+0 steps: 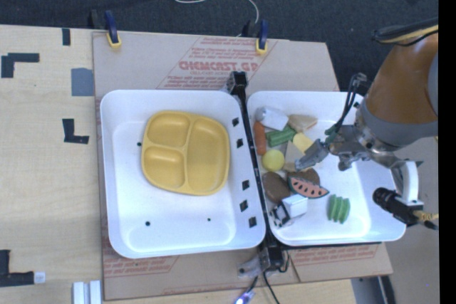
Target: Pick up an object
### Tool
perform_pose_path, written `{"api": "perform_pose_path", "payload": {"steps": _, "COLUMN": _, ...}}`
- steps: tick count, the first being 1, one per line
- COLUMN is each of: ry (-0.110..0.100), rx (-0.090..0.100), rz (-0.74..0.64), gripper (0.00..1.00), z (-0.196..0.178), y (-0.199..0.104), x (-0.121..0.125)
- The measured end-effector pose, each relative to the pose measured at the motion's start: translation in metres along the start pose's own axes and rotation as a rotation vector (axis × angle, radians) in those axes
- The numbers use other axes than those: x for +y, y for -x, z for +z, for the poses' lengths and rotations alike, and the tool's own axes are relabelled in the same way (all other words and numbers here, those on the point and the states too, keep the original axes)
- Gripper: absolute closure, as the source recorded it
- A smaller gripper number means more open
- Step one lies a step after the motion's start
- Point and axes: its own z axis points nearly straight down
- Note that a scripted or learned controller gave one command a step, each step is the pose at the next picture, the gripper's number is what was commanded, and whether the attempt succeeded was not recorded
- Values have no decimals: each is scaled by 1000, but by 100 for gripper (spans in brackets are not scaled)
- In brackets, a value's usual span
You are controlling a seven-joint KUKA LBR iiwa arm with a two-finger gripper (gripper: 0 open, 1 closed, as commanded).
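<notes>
Two white bins are seen side by side on the table [43, 174]. In the left bin [121, 224] one yellow divided plate [187, 152] is laid flat. In the right bin [356, 228] small toy foods are heaped along the left wall: one watermelon slice [308, 189], red with dark seeds and a green rind, one yellow lemon [273, 160], one orange carrot [260, 138]. One ribbed green piece [338, 208] is set apart. The pincer [312, 155] is seen low over the heap; whether it is apart or together cannot be told.

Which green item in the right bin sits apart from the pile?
The ridged green piece near the bin's front right; the other green piece lies in the pile beside the carrot-like orange piece.
</notes>
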Motion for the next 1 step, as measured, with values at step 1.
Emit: {"api": "perform_pose_path", "payload": {"steps": 1, "ry": -6, "rx": 0, "rz": 4, "gripper": 0, "z": 146, "y": 30, "x": -17}}
